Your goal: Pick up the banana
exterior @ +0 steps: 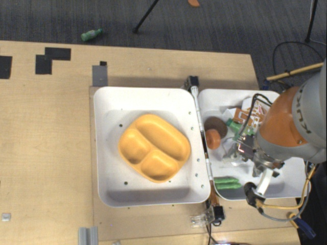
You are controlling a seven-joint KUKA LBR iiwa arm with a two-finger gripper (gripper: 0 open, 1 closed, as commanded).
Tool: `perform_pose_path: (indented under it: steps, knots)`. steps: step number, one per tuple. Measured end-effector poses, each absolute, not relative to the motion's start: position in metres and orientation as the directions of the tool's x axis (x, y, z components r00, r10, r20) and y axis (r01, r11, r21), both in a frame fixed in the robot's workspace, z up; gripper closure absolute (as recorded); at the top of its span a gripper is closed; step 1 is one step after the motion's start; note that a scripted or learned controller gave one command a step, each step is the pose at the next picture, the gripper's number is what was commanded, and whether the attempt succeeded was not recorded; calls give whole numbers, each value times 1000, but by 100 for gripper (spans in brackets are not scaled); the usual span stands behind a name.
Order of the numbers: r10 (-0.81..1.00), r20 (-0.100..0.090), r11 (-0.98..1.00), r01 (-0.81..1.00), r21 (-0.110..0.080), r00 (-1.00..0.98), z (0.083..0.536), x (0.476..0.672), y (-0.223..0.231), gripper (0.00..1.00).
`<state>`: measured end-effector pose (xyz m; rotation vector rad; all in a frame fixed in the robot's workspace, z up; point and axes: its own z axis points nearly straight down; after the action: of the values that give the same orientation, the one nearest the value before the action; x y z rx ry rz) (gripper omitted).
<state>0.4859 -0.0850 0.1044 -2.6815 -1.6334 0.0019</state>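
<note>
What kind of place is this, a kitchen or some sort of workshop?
Most likely a robotics lab, not a kitchen. A grey and orange robot arm reaches over two white bins on a wooden bench. The floor beyond is grey carpet with a tripod leg and loose cables.

The only lettering that can be made out stands on the grey arm (312, 117) at the right edge of the camera view, where dark capital letters run sideways along its casing, just beyond the orange band (281, 121); they look like the start of "KUKA", though the frame cuts the word short. A small packet (248, 117) in the right bin (286, 188) carries printed marks in red and green, but they are too small and blurred to read.
</note>
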Motion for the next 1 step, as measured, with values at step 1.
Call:
perform_pose_path:
  steps: [1]
  knots:
    - [635, 1, -772, 635, -1, 772, 184, 487, -21, 0]
